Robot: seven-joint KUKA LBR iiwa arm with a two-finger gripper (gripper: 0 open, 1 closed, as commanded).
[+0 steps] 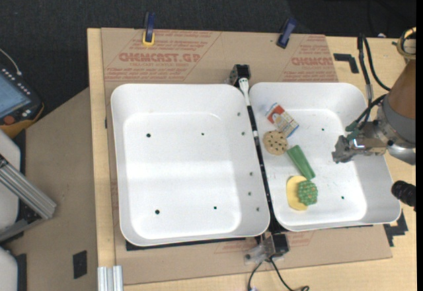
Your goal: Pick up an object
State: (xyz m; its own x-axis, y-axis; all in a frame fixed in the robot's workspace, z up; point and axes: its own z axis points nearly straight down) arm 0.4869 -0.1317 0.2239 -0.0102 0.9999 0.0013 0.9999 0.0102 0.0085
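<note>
The right bin [330, 101] holds a small red, white and blue carton [281, 119] near its back left. A round brown cookie [275, 143] lies in front of the carton. A green cucumber-like stick [301, 161] lies slanted beside the cookie, and a yellow and green corn-like piece [302, 193] rests near the front. My gripper [346, 150] hangs over the right side of this bin, well to the right of the green stick, with nothing seen between its fingers.
The left bin [125, 170] lies beside the right one, both on a brown cardboard sheet [198, 51] held by clamps [149, 28] at the back. Black cables [365, 65] run along the right. A metal rail [23, 187] sits off the bench at the left.
</note>
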